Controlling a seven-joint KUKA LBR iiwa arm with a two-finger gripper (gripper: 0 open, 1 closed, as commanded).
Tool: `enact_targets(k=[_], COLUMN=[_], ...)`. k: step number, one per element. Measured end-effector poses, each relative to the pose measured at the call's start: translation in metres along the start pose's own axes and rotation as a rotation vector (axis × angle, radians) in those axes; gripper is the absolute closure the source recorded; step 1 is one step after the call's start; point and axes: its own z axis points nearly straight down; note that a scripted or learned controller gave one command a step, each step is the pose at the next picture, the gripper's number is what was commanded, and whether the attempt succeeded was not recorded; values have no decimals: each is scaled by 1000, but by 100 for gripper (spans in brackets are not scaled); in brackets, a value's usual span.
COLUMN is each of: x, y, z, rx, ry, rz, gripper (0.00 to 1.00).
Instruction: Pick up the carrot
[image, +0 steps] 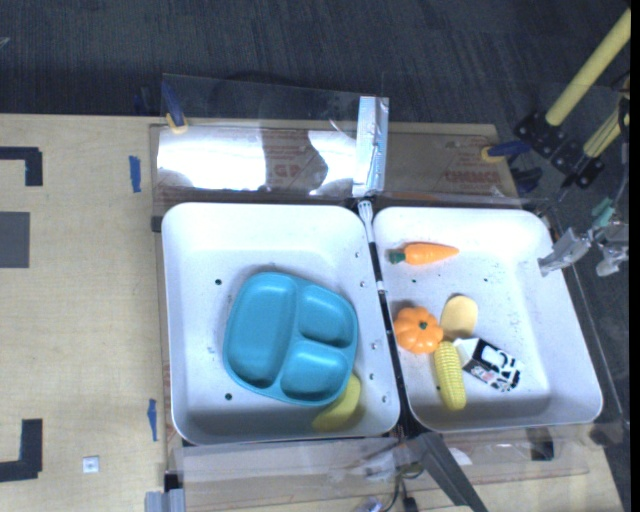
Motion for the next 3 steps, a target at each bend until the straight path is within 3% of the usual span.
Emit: enact_targets(k=[1,2,3], x=[94,126,155], y=[22,95,112], z=[89,98,97], rx=[6,-1,-5], ry=[2,0,-1], rz=[124,73,106], gripper=[0,0,0])
